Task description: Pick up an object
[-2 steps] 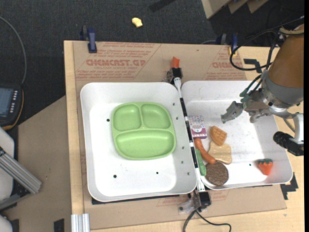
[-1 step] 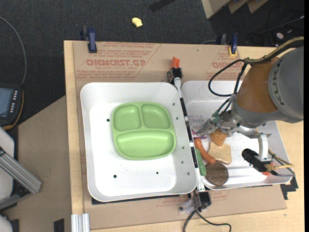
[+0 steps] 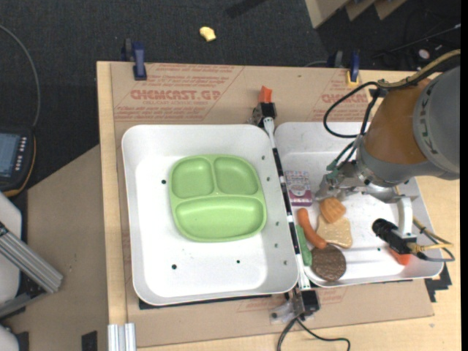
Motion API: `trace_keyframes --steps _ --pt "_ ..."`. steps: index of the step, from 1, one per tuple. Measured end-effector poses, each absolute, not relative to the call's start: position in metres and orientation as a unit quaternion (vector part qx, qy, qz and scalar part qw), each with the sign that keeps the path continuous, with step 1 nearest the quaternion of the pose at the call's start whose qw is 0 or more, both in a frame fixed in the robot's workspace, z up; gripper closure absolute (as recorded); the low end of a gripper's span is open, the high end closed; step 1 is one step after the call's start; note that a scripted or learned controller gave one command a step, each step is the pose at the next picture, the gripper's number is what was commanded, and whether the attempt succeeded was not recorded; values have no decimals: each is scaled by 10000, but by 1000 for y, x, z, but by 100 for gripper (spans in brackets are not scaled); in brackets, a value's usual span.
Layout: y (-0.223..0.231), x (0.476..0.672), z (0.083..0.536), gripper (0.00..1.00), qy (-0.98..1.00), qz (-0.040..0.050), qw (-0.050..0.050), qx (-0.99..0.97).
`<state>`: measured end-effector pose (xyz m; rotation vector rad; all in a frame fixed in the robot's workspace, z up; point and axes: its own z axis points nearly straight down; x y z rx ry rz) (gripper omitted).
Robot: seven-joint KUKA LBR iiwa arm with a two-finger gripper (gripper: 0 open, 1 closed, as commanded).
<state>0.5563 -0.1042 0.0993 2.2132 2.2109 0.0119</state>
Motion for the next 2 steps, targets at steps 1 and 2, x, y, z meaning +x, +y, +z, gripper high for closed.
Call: trace_keyframes --steps 1,2 --pt "-48 515 190 100 7091 33 21 7051" --pt "-51 514 185 0 7071 3 3 7071"
